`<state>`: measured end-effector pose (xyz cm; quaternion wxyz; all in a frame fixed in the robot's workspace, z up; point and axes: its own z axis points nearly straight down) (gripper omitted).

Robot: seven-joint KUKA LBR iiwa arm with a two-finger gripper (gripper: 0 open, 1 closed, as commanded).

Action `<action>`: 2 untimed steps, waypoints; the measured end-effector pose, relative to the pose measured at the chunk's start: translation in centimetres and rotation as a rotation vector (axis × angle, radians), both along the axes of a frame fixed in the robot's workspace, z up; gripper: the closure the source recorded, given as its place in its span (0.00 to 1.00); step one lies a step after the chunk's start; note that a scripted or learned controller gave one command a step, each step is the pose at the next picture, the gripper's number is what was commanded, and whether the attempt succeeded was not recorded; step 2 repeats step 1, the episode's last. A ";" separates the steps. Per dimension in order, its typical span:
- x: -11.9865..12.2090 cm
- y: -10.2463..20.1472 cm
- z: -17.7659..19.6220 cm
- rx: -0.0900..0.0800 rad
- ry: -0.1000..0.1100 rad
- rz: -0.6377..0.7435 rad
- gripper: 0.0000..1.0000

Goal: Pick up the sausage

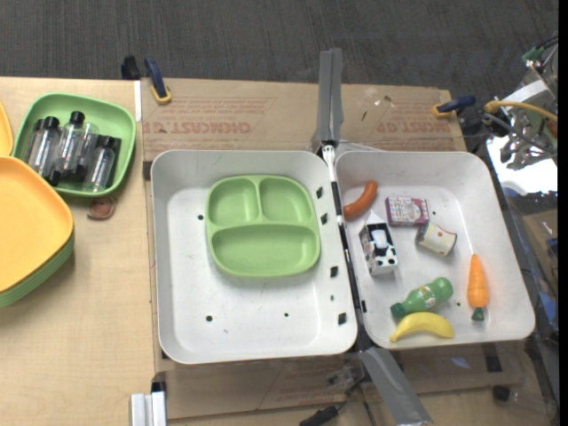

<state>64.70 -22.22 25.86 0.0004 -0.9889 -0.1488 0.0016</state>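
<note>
The sausage (359,199) is a short orange-red curved piece lying in the right bin (497,193), near its upper left corner and close to the divider between the bins. It rests flat on the bin floor, apart from the other items. Part of the robot's hardware with cables shows at the far right edge (532,105), outside the bin and well away from the sausage.
The right bin also holds a pink box (406,210), a small milk carton (380,249), a white cup (437,239), a carrot (477,281), a green bottle (423,297) and a banana (422,327). A green divided plate (263,225) lies in the left bin (177,264).
</note>
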 end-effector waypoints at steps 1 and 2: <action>0.0 0.0 0.7 0.000 0.004 0.004 1.00; 0.0 0.0 0.7 0.000 0.004 0.004 1.00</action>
